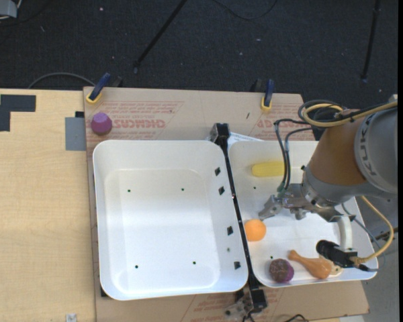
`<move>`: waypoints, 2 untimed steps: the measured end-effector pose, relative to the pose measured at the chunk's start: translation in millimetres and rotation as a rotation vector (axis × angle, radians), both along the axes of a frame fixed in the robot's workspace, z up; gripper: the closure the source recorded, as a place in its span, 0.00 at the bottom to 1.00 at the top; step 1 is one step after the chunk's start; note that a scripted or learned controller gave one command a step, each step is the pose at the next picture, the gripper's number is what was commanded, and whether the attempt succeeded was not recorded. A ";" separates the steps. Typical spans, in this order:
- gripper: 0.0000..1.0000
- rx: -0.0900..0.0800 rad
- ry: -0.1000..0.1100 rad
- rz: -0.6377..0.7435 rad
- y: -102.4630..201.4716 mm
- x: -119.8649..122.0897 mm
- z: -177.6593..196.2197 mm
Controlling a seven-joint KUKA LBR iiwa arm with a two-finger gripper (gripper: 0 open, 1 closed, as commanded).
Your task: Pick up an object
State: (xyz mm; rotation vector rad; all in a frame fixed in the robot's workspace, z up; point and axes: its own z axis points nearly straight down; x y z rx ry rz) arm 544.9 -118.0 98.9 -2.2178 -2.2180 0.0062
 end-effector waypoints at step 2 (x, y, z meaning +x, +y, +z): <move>1.00 -0.001 -0.007 -0.001 -0.4 0.3 -0.5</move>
